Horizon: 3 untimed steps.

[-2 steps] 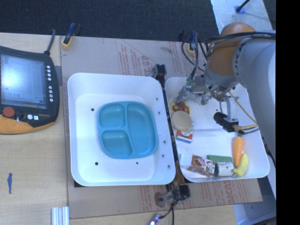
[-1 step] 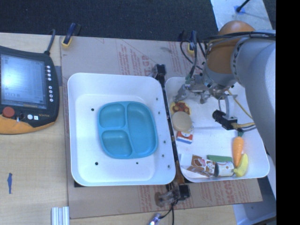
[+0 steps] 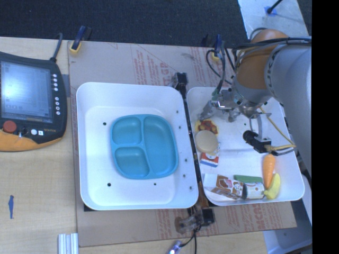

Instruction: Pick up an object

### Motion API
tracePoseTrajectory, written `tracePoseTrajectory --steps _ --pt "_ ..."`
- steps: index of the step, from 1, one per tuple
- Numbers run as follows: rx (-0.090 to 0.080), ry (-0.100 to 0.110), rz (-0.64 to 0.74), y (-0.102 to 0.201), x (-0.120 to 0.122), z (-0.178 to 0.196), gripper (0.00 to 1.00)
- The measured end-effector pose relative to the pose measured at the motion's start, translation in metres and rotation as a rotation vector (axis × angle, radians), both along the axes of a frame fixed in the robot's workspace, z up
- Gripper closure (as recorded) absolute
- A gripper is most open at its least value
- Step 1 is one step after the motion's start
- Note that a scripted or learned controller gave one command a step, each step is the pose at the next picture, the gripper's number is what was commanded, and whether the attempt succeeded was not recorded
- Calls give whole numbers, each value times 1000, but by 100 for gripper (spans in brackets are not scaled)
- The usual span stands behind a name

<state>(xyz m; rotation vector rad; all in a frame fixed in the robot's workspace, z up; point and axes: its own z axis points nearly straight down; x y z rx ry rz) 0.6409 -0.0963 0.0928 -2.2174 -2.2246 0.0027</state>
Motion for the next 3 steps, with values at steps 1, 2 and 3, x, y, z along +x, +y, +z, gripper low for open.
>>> tracePoseTrajectory --steps 1,2,3 --pt "0 3 -1 3 -14 -1 0" --pt "0 4 1 -5 -25 -1 0" --pt "0 3 -1 2 -43 -1 0"
